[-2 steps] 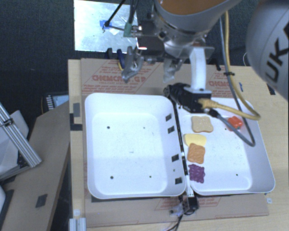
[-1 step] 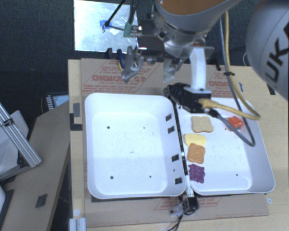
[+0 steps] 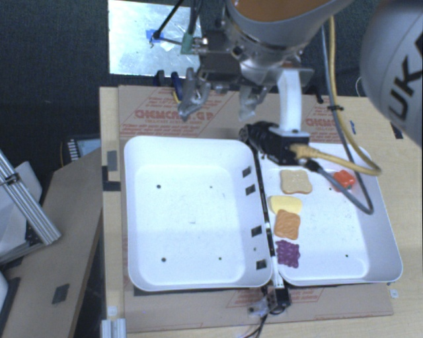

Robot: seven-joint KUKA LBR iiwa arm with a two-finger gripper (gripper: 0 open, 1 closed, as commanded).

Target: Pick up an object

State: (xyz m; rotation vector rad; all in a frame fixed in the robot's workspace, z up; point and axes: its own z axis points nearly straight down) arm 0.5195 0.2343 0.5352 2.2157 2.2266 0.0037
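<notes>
The arm [image 3: 396,59] is a smooth, rounded grey casing; its large link bears dark capital letters, "UK" readable at the frame's edge. An orange band [image 3: 281,8] rings the body above the wrist, with a silver-grey metal collar below it. Under that sits a dark block carrying two dull metal fingers [image 3: 192,96], bare and angular. A white post [image 3: 289,99] ends in a black fitting. A yellow cable [image 3: 334,158] and grey cables [image 3: 353,178] trail from it.
</notes>
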